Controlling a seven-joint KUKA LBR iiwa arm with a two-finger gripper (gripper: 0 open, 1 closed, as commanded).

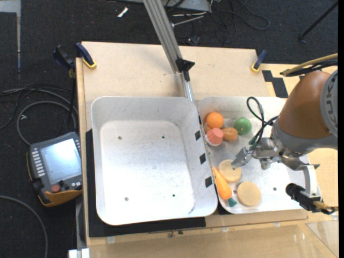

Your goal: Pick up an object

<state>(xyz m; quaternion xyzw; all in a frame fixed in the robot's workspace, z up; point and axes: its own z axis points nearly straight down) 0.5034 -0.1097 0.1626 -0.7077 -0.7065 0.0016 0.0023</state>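
White plastic bins sit side by side on the bench, and we find the arm [303, 112] reaching in over the right bin [279, 200], where all the objects lie. The gripper [240, 159] hangs just above a pale round disc [230, 172] near the bin's middle; from this angle we cannot tell how it is set, nor whether it touches the disc. We judge the approach step to be in hand, with nothing yet lifted. The next move calls for a straight descent onto the disc and a firm close, clear of the carrot [222, 183] just beside it. The disc looks flat, smooth and cream-coloured, low to the floor and likely awkward to pinch. A second, larger disc [249, 193] lies nearby, with an orange ball [214, 120], a green ball [243, 125] and a pink cup [215, 136] grouped further back.
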